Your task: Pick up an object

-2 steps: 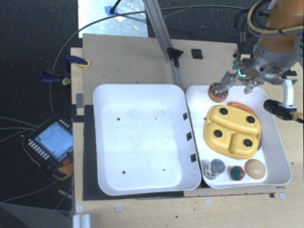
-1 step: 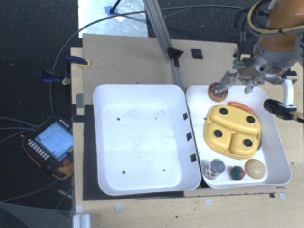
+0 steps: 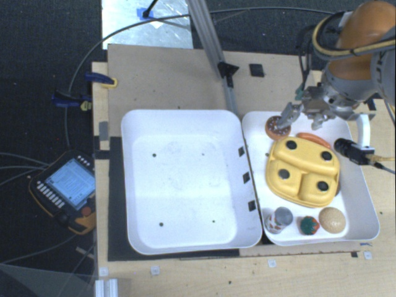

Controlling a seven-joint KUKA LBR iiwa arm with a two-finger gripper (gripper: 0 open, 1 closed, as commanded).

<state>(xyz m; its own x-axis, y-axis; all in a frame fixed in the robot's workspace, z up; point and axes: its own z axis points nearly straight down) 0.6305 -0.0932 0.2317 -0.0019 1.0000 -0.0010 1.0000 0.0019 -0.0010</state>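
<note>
Pincer (image 3: 301,117) hangs with its fingers spread apart over the far end of the right bin (image 3: 359,193), grasping nothing. One fingertip is just above a small brown disc (image 3: 274,127). Beside it lies a big yellow block (image 3: 302,171), with small objects nearer.

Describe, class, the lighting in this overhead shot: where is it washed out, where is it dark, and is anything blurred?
Camera view: the left bin is brightly lit, its white floor nearly washed out; a shiny sheet at the top glares; the surrounding floor stays dark; the gripper and arm look slightly soft against the sharper yellow object.
</note>
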